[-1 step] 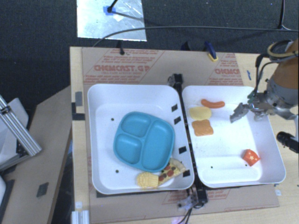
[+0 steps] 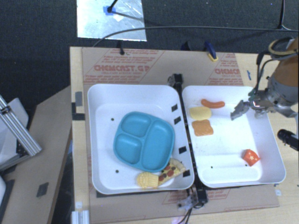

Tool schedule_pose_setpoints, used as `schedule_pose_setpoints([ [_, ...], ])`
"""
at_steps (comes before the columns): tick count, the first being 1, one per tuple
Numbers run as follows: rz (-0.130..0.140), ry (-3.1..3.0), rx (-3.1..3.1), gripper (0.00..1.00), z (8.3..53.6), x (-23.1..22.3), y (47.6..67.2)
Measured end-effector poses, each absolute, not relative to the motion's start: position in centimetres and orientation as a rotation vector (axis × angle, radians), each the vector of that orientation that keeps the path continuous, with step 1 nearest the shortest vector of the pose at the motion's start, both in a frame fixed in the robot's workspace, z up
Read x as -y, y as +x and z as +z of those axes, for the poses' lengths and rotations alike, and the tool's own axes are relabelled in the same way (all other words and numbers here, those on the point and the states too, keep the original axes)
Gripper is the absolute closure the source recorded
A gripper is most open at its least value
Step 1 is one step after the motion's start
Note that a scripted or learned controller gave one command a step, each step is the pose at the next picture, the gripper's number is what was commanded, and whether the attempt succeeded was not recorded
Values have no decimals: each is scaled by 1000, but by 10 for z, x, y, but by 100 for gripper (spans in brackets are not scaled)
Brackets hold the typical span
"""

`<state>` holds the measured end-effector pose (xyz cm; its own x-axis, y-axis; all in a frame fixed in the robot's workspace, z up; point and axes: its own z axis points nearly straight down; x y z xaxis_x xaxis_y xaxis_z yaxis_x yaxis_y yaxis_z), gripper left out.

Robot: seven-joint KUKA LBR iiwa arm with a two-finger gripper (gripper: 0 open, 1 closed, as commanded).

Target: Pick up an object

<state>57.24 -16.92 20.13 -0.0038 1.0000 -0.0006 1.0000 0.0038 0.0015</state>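
Note:
In the right bin [image 2: 233, 171], a red-orange sausage [image 2: 212, 104] lies at the back. A pale yellow piece [image 2: 200, 113] sits just in front of it, and an orange toast-like slab [image 2: 202, 128] lies in front of that. A small red-orange block [image 2: 251, 157] rests near the front right corner. My gripper [image 2: 239, 110] hangs over the bin's back right part, to the right of the sausage and apart from it. Nothing shows in its grasp.
The left bin [image 2: 100, 125] holds a blue divided plate [image 2: 144, 140], with a yellow corn piece [image 2: 147, 179] and a pizza slice [image 2: 170, 170] at its front edge. A black-clipped divider [image 2: 181, 120] separates the bins. The grey arm [image 2: 280, 92] enters from the right.

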Motion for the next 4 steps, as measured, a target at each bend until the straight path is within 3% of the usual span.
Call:
schedule_pose_setpoints([
  [2,-1,2221,-2223,0,90,175,578],
  [3,3,2217,-2220,100,104,175,579],
  [4,4,2218,-2217,100,157,181,572],
])
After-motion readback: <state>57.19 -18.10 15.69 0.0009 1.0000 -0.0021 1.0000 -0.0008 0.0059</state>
